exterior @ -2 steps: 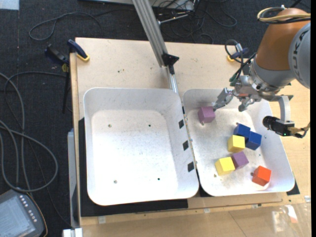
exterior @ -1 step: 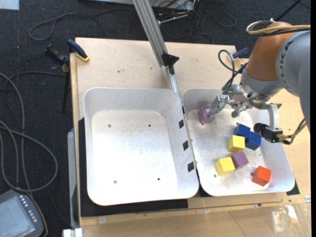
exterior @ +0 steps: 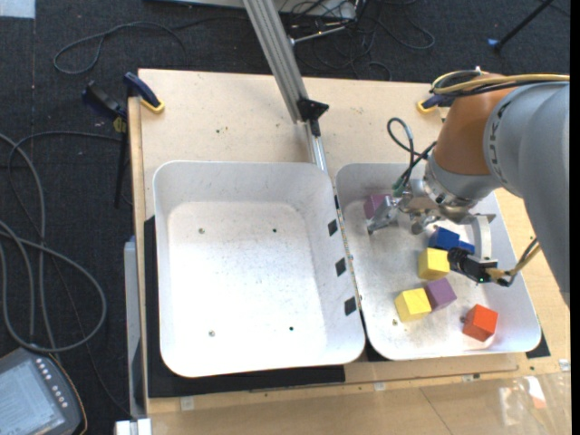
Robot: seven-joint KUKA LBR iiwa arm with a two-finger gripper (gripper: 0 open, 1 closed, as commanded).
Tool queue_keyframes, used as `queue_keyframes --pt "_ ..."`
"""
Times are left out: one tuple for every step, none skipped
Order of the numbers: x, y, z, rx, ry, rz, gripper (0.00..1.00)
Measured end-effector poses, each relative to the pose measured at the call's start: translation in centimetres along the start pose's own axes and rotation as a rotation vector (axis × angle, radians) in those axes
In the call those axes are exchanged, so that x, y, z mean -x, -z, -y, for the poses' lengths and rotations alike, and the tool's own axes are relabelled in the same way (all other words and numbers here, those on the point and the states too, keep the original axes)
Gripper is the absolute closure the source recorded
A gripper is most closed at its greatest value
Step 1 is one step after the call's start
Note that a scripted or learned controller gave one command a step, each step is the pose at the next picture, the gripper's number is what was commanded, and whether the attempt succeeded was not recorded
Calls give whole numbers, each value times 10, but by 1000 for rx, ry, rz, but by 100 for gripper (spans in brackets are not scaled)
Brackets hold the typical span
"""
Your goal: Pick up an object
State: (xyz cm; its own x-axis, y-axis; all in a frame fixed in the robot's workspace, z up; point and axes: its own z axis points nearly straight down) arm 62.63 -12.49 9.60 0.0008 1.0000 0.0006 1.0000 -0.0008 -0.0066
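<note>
White plastic makes up both shallow bins: the left bin [exterior: 240, 261] has only a speckled floor, and the right bin [exterior: 521, 333] carries all the blocks. The grey arm [exterior: 530, 139] leans in from the right, its orange band [exterior: 467, 134] just above the wrist, and the gripper [exterior: 408, 208] sits low at the far end of the right bin, beside a mauve block [exterior: 373, 206]; whether that block lies between the fingers or just next to them is unclear, and how wide the hand stands cannot be told from this slant. Nearer the front lie a blue block [exterior: 448, 239], a yellow block [exterior: 433, 263], a second yellow block [exterior: 412, 304] touching a purple block [exterior: 441, 292], and an orange block [exterior: 480, 322] alone near the front corner. They look like small, stiff, light cubes with flat faces, probably foam or painted wood, unlikely to crush but easy to nudge across the slick floor. I would take one across two opposite flat faces, coming straight down; the orange one offers the most room on every side, while the yellow and purple pair leave no gap where they meet
</note>
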Motion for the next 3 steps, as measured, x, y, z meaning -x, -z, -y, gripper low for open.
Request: queue_keyframes --pt "1 15 -2 9 0 2 100" --pt "-8 74 -4 13 4 2 100" --pt "-9 128 -5 14 3 2 100"
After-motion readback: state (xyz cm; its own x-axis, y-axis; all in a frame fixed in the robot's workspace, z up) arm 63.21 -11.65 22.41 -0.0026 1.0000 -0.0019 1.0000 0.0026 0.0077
